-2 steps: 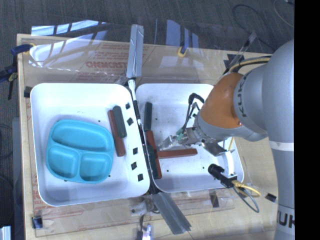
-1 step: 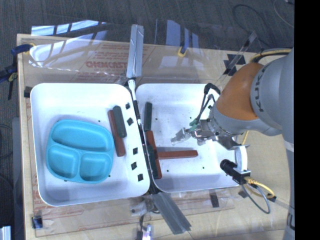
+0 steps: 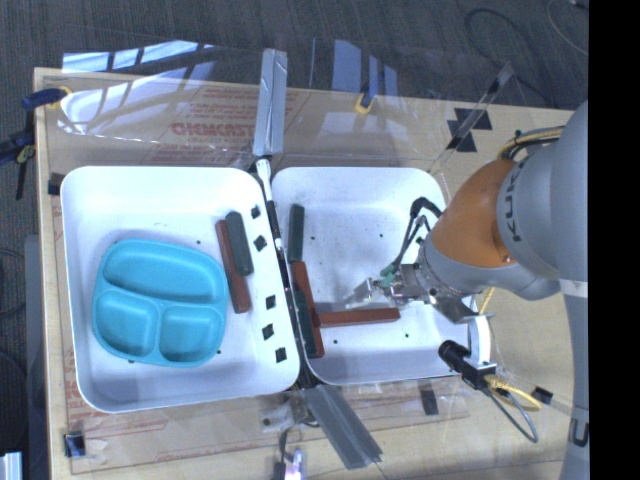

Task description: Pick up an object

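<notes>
The hand (image 3: 385, 286) sits low in the right bin (image 3: 345, 193), near the middle of its right half, with the arm (image 3: 500, 233) reaching in from the right. I cannot tell how the hand is set, open or closed; it is too small and cluttered at the tip to read.

The nearest thing to pick is a brown stick (image 3: 358, 317) lying flat on the bin floor just below and slightly left of the hand. Its long axis runs left to right, nearly level, and its right end lies almost under the hand. Whether the hand touches it cannot be made out.

A teal tray (image 3: 160, 301) lies in the left bin (image 3: 90, 203), well apart from the hand.

My judgement: the coming move calls for a short drop toward the stick's right end, gripping across its narrow width.
</notes>
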{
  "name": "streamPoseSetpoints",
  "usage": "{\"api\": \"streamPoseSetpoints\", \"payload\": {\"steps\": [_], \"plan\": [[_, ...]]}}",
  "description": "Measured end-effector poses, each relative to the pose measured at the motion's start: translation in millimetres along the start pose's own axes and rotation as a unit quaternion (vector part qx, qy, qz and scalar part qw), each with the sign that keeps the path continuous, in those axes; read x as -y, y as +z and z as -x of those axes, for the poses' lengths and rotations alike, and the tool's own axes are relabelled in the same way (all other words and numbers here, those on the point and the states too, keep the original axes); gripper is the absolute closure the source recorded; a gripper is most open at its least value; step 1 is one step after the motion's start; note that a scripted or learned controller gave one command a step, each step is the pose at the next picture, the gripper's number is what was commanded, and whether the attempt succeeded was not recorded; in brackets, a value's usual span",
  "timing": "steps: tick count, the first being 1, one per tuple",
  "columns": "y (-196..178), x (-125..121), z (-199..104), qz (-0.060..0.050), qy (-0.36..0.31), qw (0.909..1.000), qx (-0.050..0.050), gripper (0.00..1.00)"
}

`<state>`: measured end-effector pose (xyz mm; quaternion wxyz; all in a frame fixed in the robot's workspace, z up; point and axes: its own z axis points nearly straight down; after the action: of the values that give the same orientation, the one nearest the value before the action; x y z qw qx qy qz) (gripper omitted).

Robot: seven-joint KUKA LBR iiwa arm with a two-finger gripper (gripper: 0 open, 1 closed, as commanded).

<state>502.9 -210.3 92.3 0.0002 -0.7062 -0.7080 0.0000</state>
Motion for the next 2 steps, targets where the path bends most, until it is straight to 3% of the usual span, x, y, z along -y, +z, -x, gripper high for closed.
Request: {"api": "streamPoseSetpoints", "payload": {"steps": [1, 2], "plan": [[0.5, 11.1, -40.0, 0.000, -0.044, 0.9991, 0.000, 0.00], [-7.4, -19.0, -78.5, 0.014, -0.035, 0.9991, 0.017, 0.00]]}}
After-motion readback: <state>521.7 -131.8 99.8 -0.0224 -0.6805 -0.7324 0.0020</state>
